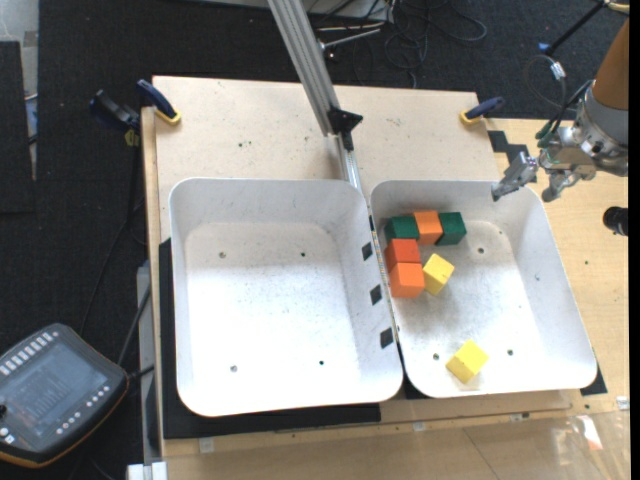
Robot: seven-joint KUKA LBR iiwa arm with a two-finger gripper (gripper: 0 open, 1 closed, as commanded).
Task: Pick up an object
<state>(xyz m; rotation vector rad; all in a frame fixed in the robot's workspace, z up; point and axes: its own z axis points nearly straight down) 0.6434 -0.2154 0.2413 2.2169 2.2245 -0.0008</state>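
Seven small blocks lie in the right bin point(560, 298), all below and to the left of the gripper point(532, 181): nearest the camera a lone yellow block point(466, 361), well apart from it, then a second yellow block point(438, 273) touching an orange block point(406, 279), with a red block point(404, 251) just behind that. Farther back, closest to the gripper though still clearly apart from it, a row runs green block point(401, 228), orange cube point(428, 226), dark green block point(451, 228). The gripper hangs over the bin's far right rim with its two fingers spread apart and nothing between them.
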